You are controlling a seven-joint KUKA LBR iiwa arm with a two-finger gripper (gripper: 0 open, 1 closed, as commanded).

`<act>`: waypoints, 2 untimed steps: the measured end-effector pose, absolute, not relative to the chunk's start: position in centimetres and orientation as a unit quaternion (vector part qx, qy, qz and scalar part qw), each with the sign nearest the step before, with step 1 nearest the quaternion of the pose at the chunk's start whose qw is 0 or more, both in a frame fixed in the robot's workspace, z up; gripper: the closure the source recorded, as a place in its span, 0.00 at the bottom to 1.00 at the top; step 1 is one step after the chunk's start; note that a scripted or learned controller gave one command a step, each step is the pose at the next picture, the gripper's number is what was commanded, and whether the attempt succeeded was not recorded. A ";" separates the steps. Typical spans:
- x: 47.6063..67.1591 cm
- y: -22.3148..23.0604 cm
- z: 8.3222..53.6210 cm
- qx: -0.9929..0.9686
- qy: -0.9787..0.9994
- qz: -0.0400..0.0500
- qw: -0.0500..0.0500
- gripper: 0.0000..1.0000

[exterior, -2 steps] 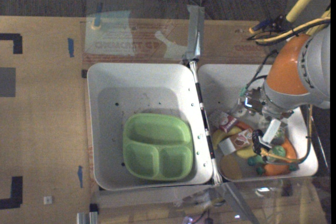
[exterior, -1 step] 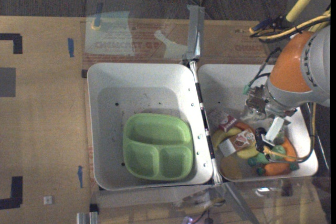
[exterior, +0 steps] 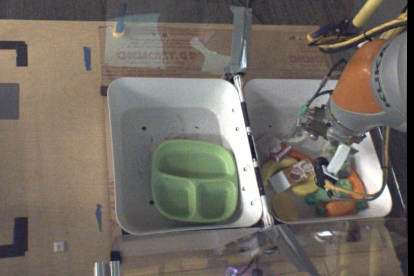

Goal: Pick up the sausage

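— How much room is there along the edges?

— Two white bins sit side by side on the worktop (exterior: 52, 139), with their inner walls touching. In the left bin (exterior: 129, 94), one green tray (exterior: 194, 179) with three compartments lies toward the front right corner. The floor behind it and to its left is bare. In the right bin (exterior: 272, 100) the back half is bare. The toys crowd the front half and reach the front wall.

— And the sausage?

— A reddish-brown piece with a pale patch, which I take for the sausage (exterior: 299, 171), lies in the middle of that pile, just beside one yellow banana (exterior: 273, 169). One orange carrot (exterior: 339, 207) lies at the front right.

— The claw?

— The claw (exterior: 315, 125) hangs over the right bin, behind the pile. I cannot tell whether it is open or closed.

— Any writing?

— There is faint reddish lettering (exterior: 139, 55) on the worktop behind the left bin, too washed out to read. Two blue tape strips (exterior: 87, 58) sit left of that bin.
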State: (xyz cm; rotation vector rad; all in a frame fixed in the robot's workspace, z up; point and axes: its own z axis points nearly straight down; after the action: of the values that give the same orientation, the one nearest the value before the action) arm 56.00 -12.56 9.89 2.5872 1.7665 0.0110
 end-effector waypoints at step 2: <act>57.8 -11.0 9.9 0.829 0.559 0.002 0.006 1.00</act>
State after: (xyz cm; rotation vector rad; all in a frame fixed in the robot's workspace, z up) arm 57.76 -11.04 9.88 2.5965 1.7486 0.0074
